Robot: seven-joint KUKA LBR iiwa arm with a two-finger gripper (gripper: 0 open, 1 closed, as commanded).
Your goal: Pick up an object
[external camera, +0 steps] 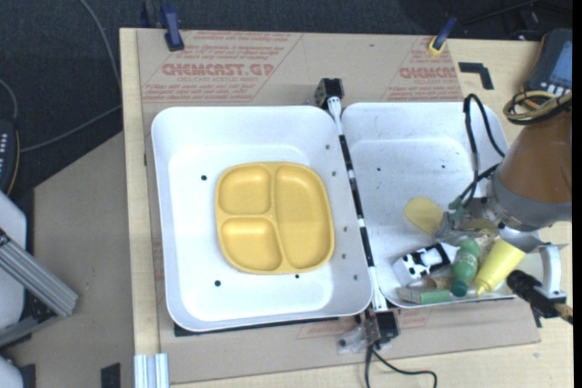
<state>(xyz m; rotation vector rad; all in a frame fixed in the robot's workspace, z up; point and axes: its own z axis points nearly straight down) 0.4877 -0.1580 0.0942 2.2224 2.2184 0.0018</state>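
We view two shallow white plastic bins side by side on a brown, red-lettered cardboard-covered tabletop [273, 64]. The left bin [182, 195] carries a yellow three-compartment plastic plate [275, 217], lying flat near its middle. The right bin [400, 141] gathers its objects in the lower right corner — a pale yellow rounded piece [423, 214], a small black-and-white toy [421, 263], a green plastic bottle [466, 263] and a yellow plastic bottle [498, 267], these lying close together, the two bottles just beside each other. The grey arm with its orange band [541, 168] reaches in from the right, and its gripper [468, 221] sits low over this cluster, just above the green bottle. We cannot tell how the gripper stands, nor whether it has hold of anything — it is too crowded and dim.
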